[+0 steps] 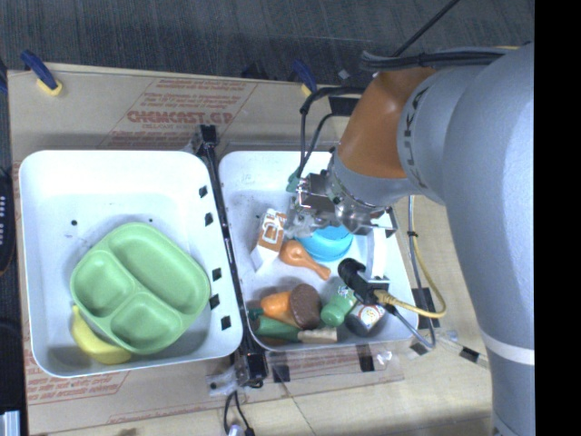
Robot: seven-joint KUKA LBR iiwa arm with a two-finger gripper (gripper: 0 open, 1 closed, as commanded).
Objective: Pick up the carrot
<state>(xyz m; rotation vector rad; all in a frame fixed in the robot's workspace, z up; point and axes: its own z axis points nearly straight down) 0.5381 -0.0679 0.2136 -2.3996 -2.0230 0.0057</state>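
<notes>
- Gripper (307,209): positioned over the right bin (238,182); finger state cannot be determined.
- Carrot (275,304): rests near the bin's front wall, beside a brown item (306,304).

**Arm bent down from the right**

The grey arm (472,198) reached in from the right, its orange band (381,125) sitting just above the wrist. The gripper (304,209) pointed down and to the left, with dark cables looped around the wrist housing.
</notes>
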